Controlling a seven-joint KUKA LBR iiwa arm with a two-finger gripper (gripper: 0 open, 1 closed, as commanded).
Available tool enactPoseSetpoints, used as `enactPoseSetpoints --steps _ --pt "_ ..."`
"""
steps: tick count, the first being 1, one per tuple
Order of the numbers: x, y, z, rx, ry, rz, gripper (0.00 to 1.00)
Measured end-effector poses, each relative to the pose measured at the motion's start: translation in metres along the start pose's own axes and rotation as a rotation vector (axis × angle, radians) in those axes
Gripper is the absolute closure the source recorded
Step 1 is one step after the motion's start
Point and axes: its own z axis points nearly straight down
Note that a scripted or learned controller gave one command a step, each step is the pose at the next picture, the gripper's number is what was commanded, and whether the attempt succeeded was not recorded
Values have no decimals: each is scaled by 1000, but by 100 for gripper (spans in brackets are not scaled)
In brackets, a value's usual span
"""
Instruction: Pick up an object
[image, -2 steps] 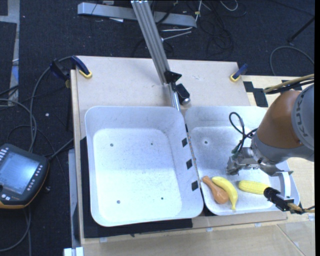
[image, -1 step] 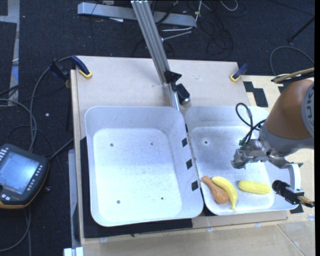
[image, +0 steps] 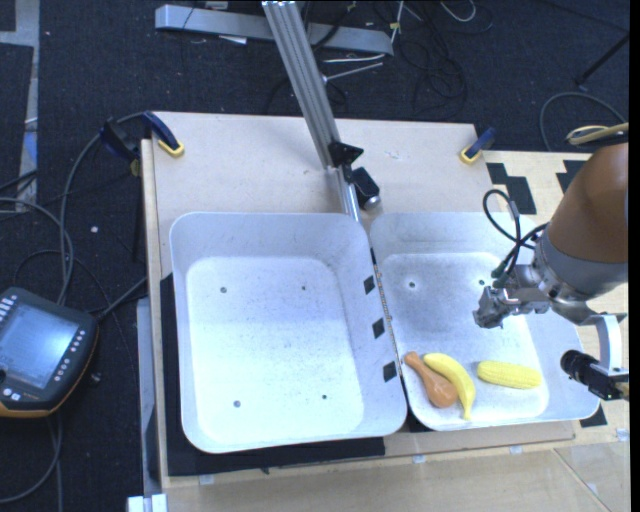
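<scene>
gripper (image: 489, 312) above right bin (image: 440, 245); banana (image: 455, 378), corn (image: 509, 375) near its front.

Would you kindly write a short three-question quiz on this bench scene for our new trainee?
1. True or false: the banana lies in the left bin.
2. Multiple choice: the corn cob lies where relative to the banana? A) to its left B) to its right C) on top of it
3. Fill in: the orange drumstick-shaped toy touches the ____.

Key: 1 false, since it lies in the right bin; 2 B; 3 banana. The gripper hangs above the right bin, above the three toys in the view.
</scene>
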Motion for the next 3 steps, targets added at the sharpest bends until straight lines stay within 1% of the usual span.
enactPoseSetpoints --steps 1,2,3 --pt "3 3 -62 -1 0 0 100" --pt "47 23 -61 3 2 -4 100" --pt "101 44 -61 4 2 -4 100"
